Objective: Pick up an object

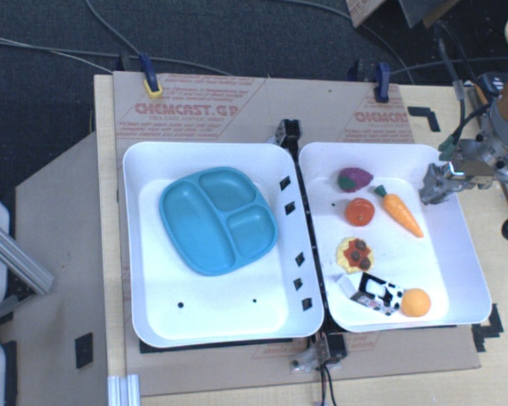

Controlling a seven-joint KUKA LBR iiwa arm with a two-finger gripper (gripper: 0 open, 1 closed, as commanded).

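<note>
The right bin (457,260) holds several small items: a purple piece (354,178), a red tomato (360,213), an orange carrot (400,212), a small pizza slice (354,254), a black-and-white box (376,293) and an orange ball (416,302). My gripper (435,184) hangs at the bin's upper right edge, just right of the carrot's top end. Nothing shows between its fingers.
The left bin (152,311) carries a blue divided plate (218,219). A black clip strip (295,227) runs between the two bins. Clamps (151,82) hold the board at the back, and cables trail across the dark floor behind.
</note>
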